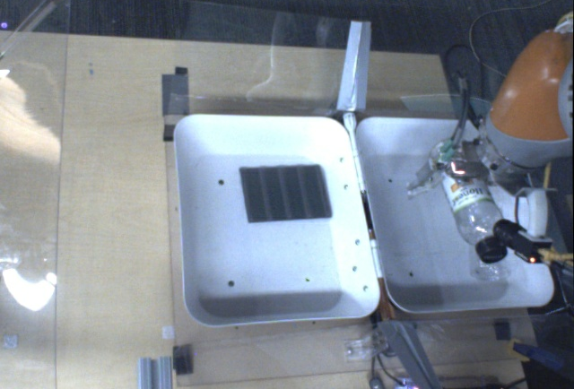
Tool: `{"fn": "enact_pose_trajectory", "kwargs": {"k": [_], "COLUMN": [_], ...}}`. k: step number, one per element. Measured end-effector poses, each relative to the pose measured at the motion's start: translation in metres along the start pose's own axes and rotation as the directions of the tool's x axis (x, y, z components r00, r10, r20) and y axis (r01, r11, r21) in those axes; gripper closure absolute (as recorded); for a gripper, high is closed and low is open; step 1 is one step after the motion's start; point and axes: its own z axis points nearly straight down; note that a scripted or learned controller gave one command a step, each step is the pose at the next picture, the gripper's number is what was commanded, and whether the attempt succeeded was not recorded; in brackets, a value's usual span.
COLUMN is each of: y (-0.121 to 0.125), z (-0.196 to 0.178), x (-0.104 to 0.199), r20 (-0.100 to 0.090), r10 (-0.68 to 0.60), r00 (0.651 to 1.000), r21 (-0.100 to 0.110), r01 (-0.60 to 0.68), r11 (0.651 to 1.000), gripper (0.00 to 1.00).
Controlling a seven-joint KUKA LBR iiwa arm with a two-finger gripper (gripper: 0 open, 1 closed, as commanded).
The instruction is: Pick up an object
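A clear plastic bottle [471, 210] with a pale label lies in the right bin [404, 235], toward its right side, with its neck pointing up-left. My gripper [446, 168] is low over the bottle's neck end, under the orange-banded wrist that reaches in from the right. The gripper's metal parts overlap the neck, so whether they touch it is unclear. A dark grey ribbed rectangular pad [285, 193] lies flat in the middle of the left bin [206, 271], far from the gripper.
The two bins meet at a raised divider [363, 208]. A clear upright panel [354, 64] stands behind the bins. The wooden bench [99, 199] stretches to the left. The left half of the right bin has bare floor.
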Motion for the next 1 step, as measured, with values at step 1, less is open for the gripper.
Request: {"fn": "enact_pose_trajectory", "kwargs": {"k": [1], "y": [0.0509], "z": [0.0248], "x": [-0.0611], "r20": [0.001], "r10": [-0.051], "r00": [0.999], "r21": [-0.001], "r01": [0.051], "r11": [0.999], "gripper": [0.00]}}
